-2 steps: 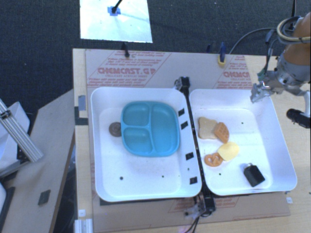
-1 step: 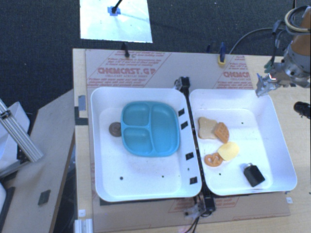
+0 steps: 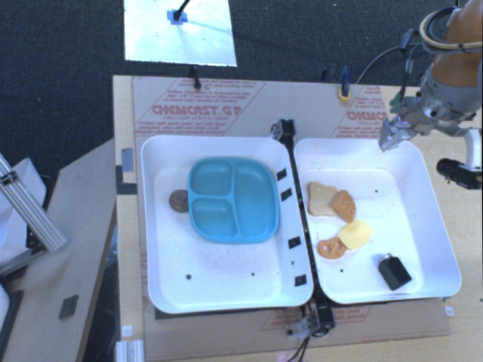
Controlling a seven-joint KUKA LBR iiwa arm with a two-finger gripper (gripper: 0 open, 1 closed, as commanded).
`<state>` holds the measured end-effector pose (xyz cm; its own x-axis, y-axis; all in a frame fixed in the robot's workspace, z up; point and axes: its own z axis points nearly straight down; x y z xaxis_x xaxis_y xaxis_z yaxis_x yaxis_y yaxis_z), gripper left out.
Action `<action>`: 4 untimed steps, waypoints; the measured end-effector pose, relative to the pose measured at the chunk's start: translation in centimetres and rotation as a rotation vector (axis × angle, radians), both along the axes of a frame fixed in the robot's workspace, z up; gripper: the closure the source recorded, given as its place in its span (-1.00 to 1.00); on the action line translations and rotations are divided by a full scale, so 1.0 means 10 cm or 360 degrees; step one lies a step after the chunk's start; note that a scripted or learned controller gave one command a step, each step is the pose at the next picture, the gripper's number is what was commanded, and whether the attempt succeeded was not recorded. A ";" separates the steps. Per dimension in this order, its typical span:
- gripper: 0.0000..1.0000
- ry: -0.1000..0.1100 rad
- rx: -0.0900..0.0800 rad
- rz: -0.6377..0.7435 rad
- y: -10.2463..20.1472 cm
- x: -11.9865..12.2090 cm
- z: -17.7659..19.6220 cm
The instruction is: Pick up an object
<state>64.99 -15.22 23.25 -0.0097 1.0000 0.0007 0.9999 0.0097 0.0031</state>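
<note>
Your metal two-finger gripper (image 3: pixel 392 136) hung over the right white bin's (image 3: pixel 434 202) far rim; open or closed, can't tell. Small black block (image 3: pixel 394 271) lay near-right corner, well apart.

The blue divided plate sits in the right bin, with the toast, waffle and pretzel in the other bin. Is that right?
Not quite. The camera view shows the blue divided plate in the left bin; the toast, waffle and pretzel lie in the right bin.

red "chemcast gp" print repeated on the clear sheet (image 3: pixel 198 110) covering the surface, left and right.
</note>
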 end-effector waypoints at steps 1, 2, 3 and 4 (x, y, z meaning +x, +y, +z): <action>1.00 0.0002 0.0001 -0.0001 0.47 -0.01 -0.08; 1.00 0.0004 0.0002 0.0000 0.99 -0.16 -0.04; 1.00 0.0004 0.0004 0.0002 1.56 -0.27 0.02; 1.00 0.0006 0.0003 0.0001 2.04 -0.37 -0.02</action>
